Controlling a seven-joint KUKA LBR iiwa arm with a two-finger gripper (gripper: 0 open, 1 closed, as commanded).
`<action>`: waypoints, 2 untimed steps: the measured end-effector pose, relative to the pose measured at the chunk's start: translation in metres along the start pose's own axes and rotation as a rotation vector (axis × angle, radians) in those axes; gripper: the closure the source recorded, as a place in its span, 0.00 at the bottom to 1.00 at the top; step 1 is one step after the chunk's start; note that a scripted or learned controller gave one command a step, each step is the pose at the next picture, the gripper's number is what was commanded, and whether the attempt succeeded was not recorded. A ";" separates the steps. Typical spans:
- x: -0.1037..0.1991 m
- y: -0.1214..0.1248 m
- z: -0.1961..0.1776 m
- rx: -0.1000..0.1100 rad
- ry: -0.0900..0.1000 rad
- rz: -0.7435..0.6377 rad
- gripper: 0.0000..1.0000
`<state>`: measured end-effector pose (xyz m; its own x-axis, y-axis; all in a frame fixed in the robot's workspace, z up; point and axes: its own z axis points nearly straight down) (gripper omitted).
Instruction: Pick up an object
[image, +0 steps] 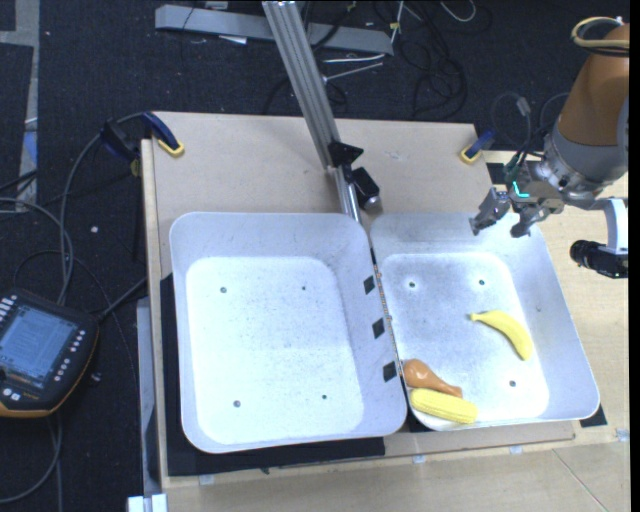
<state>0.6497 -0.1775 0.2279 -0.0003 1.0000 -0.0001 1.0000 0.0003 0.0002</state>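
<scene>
corn (444, 406), drumstick (431, 376), banana (504, 330) in right bin (560, 300); fingers (483, 222) apart, empty

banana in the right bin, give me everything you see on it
The banana is a small yellow curved piece, smooth and plastic-looking, lying flat on the floor of the right bin, toward its right half. Its thin end points left, the thicker end down-right. Nothing touches it: the corn cob and the orange-brown piece lie apart at the bin's near edge, and the gripper hangs above the far rim.
</scene>
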 end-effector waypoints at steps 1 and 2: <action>0.000 0.000 0.000 0.000 0.000 0.000 0.00; 0.004 -0.001 0.062 0.004 0.001 0.000 0.00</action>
<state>0.6491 -0.1737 0.1661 -0.0007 1.0000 0.0007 1.0000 0.0007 -0.0037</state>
